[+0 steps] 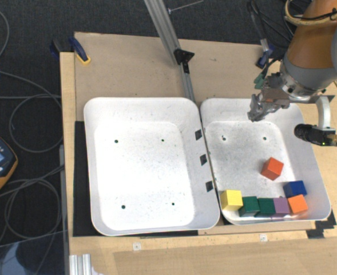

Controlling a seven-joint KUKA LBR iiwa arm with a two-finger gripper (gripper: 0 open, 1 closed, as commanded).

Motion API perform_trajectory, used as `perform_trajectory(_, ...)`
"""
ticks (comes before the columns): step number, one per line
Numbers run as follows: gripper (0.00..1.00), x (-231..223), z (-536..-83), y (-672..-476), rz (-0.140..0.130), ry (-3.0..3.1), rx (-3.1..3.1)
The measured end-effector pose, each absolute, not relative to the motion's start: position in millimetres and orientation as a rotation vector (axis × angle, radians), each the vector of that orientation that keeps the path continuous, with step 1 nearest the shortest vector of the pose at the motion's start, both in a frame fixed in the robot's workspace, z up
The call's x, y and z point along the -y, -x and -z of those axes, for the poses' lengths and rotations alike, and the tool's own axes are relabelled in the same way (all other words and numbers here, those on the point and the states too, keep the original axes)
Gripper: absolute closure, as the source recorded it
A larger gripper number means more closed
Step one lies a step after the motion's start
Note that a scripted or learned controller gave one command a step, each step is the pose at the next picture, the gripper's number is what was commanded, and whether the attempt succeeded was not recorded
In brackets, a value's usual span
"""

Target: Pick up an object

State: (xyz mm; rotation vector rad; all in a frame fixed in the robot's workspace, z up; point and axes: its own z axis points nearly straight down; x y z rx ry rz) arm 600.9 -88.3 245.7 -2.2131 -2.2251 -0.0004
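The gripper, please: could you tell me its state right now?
Gripper: cannot be told; it hangs over the far end of the right bin, apart from the blocks.

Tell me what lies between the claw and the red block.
Bare speckled floor of the right bin; nothing lies between the claw and the red block in the camera view.

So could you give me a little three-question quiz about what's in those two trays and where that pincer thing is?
1. True or false: the pincer hangs over the right bin.
2. Which block lies apart from the row at the right bin's near edge? A) yellow block B) red block C) purple block
3. Fill in: the block at the row's left end is ____.

Key:
1. True.
2. B, the red block.
3. Yellow, the yellow block.
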Motion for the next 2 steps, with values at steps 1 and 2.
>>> perform_trajectory(1,1.00,30,-253,-587.5,0.003,2.211,2.226)
perform_trajectory(2,1.00,-22,-239,-577.2,-0.001,2.211,2.226)
